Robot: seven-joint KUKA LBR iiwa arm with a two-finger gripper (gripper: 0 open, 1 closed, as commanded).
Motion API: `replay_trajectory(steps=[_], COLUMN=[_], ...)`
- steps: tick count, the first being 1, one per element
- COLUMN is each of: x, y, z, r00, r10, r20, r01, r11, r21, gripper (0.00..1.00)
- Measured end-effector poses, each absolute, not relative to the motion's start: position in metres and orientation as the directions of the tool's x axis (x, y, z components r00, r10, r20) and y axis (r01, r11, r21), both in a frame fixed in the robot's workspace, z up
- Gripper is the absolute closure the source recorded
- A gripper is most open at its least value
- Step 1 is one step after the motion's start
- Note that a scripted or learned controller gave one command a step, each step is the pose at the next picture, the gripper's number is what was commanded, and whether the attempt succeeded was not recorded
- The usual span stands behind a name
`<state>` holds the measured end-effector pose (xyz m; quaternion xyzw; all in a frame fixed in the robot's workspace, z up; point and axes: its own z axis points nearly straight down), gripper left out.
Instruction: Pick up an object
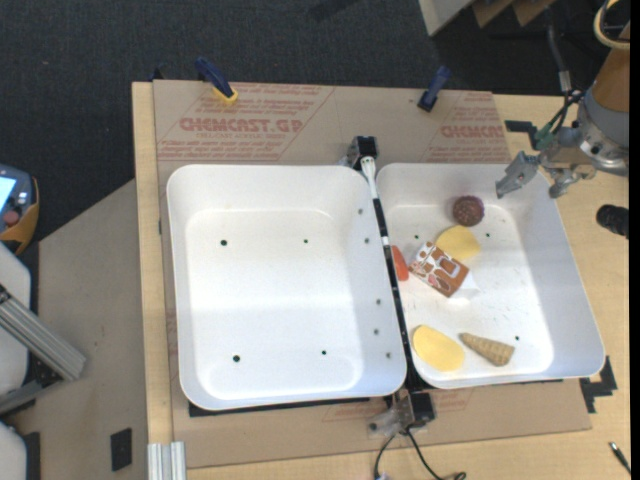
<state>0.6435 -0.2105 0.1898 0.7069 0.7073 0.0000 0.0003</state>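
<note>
Two white bins, arm at R over far corner of R bin.
L bin (200,298) bare white w/ dark dots. In R bin (560,298), L to R: orange-red bit (400,264) by divider, red-white carton (441,269), yellow disc (439,348), yellow piece (459,242), maroon ball (467,209), tan cone (487,348). Gripper (535,180) above bin's far-R rim, fingers spread, prob. holding nothing.

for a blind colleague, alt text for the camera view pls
A robot gripper hovers over the right bin's far corner, holding nothing. Below lie a dark ball, small carton, cone and two yellow pieces; left bin alongside.
</note>
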Motion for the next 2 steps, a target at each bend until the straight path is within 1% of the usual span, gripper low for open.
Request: replay_trajectory(steps=[1,2], x=[0.650,0.652], y=[-0.132,-0.138], z=[0.078,0.096], r00=[-0.007,-0.002], r10=[1.000,1.000], r20=[0.005,-0.001], r01=[1.000,1.000], r11=[0.007,0.002], r21=[-0.008,0.003], gripper=[0.00,1.00])
